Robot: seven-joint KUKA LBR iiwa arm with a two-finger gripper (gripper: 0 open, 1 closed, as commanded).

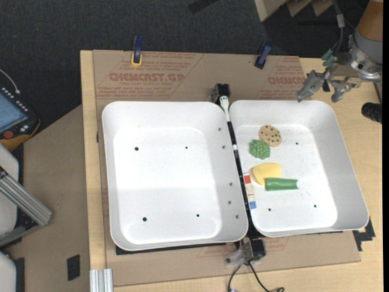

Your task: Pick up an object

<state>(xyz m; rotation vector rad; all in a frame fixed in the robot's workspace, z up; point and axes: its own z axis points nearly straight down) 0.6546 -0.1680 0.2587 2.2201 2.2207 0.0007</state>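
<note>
Several small objects lie in the right bin (340, 157): a round tan cookie (270, 135), a green bumpy piece (259, 148), a yellow piece (266, 173) and a green oblong piece (281, 184). My gripper (324, 89) hangs over the back right rim of that bin, well above and behind the objects. Its fingers are spread apart with nothing between them.
The left bin (121, 181) stands beside the right one, a black divider strip (234, 148) between them. Both rest on a cardboard sheet (182, 72) clamped at the back by a yellow clamp (137, 52) and a blue clamp (263, 55).
</note>
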